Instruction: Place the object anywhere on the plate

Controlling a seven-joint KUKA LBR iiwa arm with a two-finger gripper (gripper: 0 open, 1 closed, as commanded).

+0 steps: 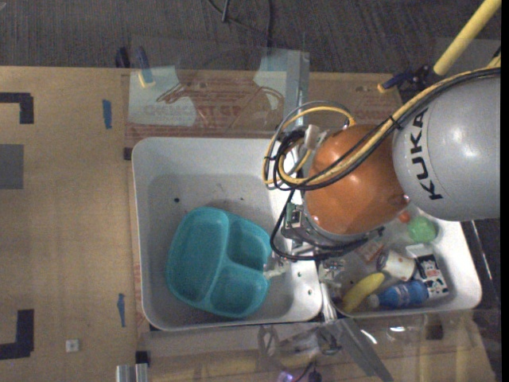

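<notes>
Teal three-compartment plastic plate (pixel 219 261) sits in the left white bin (pixel 151 213). Grey arm with orange wrist band (pixel 354 181) hangs over the divider, hiding the gripper; grip state: cannot tell. Right white bin (pixel 465 281) holds a yellow banana-shaped toy (pixel 362 290), blue bottle (pixel 404 295) and green ball (pixel 421 229), all apart from the plate.

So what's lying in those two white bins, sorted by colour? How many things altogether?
Teal: 1, the divided plastic plate in the left bin
Yellow: 1, the banana-shaped toy
Green: 1, the small round ball
Blue: 1, the plastic bottle
White: 1, the small cup
Printed: 1, the small carton
Total: 6 visible; the arm hides part of the right bin.
</notes>
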